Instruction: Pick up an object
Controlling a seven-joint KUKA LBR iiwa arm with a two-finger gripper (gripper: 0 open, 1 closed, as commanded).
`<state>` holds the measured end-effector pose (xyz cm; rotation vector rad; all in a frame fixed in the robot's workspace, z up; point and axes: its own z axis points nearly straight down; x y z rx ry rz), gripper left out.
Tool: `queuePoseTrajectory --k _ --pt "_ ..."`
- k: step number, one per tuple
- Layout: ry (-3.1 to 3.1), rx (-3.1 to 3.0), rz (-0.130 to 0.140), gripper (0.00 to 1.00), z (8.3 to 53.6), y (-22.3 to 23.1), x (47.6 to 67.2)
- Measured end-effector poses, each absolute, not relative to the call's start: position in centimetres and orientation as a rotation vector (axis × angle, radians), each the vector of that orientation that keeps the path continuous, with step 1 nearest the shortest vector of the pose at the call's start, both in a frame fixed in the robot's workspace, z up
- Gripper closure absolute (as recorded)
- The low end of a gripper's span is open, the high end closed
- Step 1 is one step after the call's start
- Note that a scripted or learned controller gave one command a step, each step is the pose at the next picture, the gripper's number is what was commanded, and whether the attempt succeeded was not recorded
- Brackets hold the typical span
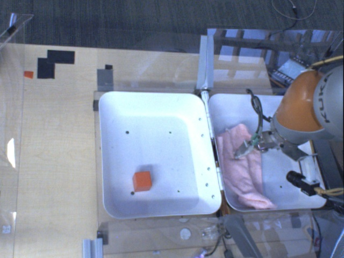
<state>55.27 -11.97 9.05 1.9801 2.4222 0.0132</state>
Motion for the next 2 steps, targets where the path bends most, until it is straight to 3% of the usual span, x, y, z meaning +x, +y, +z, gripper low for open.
queuePoseTrajectory --k 1,2 --pt "2.53 1.848 0.007 0.0 11.9 -16.3 57.2" --pt "2.584 1.756 0.012 0.0 9.2 -15.3 55.4"
